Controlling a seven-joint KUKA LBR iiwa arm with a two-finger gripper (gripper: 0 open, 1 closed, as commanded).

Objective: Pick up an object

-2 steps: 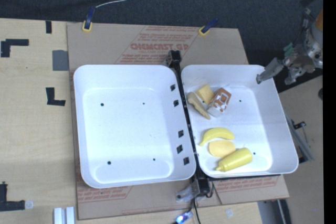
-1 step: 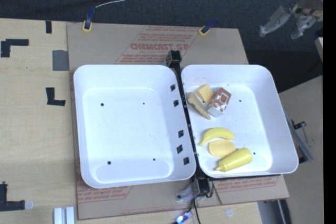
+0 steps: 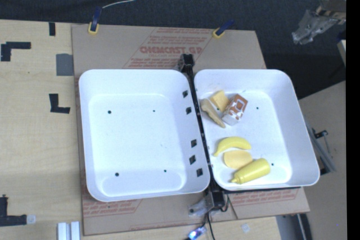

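Even, soft overhead light is washing the white bins (image 3: 135, 80) pale; shadows are faint, and the frame is looking slightly blurred, perhaps from low resolution.

The right bin (image 3: 281, 98) holds a banana (image 3: 232, 144), a bottle (image 3: 251, 171) and a carton (image 3: 236, 108); the left bin (image 3: 135, 137) adjoins it.

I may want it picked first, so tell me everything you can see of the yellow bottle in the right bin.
The yellow bottle lies on its side near the front edge of the right bin, its narrower capped end pointing toward the divider between the bins. It looks like smooth, glossy plastic, mustard yellow all over, with no label visible. A pale yellow rounded piece rests against its upper side; the banana lies just beyond that.
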